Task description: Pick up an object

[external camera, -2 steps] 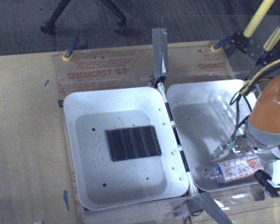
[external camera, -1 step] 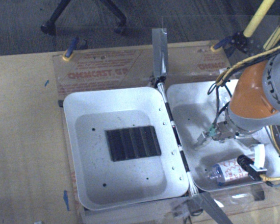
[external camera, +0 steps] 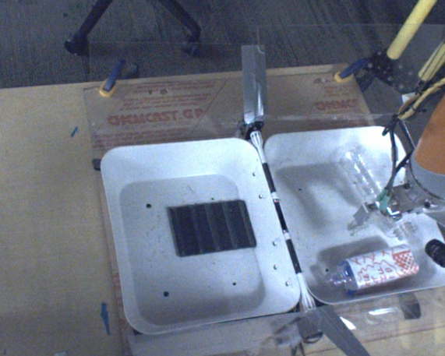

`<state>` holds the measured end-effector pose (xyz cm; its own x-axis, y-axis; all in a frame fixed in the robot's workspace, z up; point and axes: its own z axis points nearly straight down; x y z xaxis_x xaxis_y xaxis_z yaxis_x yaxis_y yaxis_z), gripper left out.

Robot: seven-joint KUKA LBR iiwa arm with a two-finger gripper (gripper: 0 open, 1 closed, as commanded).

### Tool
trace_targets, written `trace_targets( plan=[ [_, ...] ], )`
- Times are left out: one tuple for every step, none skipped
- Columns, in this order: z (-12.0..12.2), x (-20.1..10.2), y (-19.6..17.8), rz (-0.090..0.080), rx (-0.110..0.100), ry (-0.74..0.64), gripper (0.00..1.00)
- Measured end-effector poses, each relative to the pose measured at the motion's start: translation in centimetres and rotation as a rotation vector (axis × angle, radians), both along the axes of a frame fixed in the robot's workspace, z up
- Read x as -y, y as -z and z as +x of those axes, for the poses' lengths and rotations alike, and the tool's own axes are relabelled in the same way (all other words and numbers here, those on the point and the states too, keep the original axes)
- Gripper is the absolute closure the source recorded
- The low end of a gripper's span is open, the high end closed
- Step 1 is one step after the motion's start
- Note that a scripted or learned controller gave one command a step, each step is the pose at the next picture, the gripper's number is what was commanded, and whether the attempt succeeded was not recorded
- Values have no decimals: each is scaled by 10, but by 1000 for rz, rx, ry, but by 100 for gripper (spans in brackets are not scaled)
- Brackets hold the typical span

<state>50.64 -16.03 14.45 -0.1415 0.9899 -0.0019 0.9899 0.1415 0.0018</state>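
Observation:
In the right bin, a clear plastic bottle with a red and white label lies on its side near the front wall. A second clear, unlabelled bottle lies further back, tilted towards the arm. My gripper hangs low over the right bin between the two bottles, just past the lower end of the clear one. I see nothing plainly held in it. A black ribbed rectangular pad lies flat in the middle of the left bin.
The grey arm with its orange band covers the right bin's right side, with cables trailing around it. A metal divider post stands behind the seam between the bins. Clamps and a yellow-handled tool sit at the back right.

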Motion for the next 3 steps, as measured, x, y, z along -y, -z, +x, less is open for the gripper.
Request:
trace_targets(
  plan=[
    [23,11,9,8,15,33,0],
    [47,36,22,-8,27,92,0],
    [22,19,53,-1,11,74,0]
  ],
)
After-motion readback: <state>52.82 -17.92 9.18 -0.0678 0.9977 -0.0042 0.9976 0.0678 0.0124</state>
